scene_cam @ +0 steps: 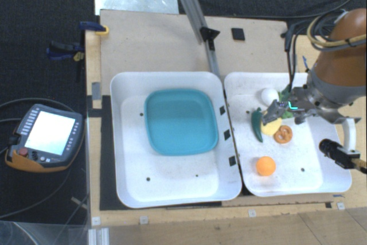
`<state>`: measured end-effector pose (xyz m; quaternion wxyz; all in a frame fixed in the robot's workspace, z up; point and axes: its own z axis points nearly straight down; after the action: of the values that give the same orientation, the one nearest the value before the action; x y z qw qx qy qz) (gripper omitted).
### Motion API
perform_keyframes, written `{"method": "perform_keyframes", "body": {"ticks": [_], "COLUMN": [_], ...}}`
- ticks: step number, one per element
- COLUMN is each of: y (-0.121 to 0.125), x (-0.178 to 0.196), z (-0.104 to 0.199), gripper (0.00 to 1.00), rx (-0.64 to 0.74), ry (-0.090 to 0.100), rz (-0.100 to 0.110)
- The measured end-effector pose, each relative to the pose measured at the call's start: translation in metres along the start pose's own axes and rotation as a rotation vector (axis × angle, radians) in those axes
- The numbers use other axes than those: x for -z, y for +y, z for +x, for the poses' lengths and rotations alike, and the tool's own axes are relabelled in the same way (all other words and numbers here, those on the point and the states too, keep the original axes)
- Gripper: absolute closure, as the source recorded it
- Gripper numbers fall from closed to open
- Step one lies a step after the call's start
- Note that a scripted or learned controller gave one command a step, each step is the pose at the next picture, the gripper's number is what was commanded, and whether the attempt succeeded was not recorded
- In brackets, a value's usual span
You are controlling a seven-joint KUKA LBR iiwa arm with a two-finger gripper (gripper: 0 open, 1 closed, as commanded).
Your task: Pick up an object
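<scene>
— Toys clustered in the right bin (pixel 330 181): white egg (pixel 268 94), green pepper (pixel 256 124), yellow piece (pixel 271 125), pretzel (pixel 282 134), orange ball (pixel 265 166) lying apart near the front.

— And the pincer (pixel 279 109)?

— Down low over the cluster, just above the yellow piece, beside the egg. Open or clenched: cannot tell, too small and dark.

— Why there?

— Probably lined up for a grab at the yellow piece. Nothing visibly lifted yet.

— Left bin (pixel 123 181)?

— Just a teal plate (pixel 180 121), untouched.
</scene>
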<state>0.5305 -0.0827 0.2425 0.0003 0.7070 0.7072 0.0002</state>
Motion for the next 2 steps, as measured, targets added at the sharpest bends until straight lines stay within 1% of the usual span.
{"method": "perform_keyframes", "body": {"ticks": [1, 2], "y": [0.000, -0.008], "x": [0.000, -0.059], "z": [0.000, -0.001], "gripper": [0.00, 0.00], "rx": [0.000, 0.000], "ry": [0.000, 0.000], "rz": [0.000, 0.005]}}
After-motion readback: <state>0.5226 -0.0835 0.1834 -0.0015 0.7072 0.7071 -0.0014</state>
